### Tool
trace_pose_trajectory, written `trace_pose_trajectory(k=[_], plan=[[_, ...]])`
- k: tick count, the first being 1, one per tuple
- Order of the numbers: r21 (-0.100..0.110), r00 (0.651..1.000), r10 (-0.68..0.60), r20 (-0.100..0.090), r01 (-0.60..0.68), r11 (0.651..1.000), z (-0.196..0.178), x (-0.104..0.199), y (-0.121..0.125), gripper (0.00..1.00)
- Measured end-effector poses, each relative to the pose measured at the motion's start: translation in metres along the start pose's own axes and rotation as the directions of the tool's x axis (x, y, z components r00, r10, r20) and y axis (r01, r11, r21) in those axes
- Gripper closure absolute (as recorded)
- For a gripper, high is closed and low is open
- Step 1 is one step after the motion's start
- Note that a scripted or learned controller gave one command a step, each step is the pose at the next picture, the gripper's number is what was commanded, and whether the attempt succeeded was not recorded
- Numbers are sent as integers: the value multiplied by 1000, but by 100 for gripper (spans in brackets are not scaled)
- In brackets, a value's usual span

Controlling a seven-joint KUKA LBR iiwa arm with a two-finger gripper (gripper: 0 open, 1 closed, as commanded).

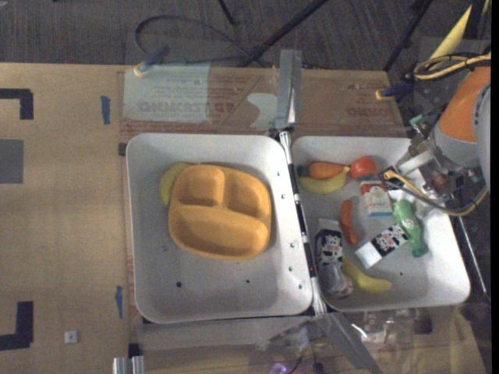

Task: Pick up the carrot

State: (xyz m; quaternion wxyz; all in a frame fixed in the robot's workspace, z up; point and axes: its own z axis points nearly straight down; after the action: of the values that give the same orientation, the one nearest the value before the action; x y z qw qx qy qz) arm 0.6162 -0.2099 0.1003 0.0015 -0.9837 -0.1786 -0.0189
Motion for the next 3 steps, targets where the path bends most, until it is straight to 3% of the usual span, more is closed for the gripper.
trace_pose_trajectory(k=[1, 2, 3], plan=[[3, 1000, 1, 4, -1, 1000, 2, -1, -1, 0], [50, 975, -219, 36, 217, 975, 16, 41, 10, 0], [4, 989, 144, 15, -144, 990, 7, -27, -9, 0]])
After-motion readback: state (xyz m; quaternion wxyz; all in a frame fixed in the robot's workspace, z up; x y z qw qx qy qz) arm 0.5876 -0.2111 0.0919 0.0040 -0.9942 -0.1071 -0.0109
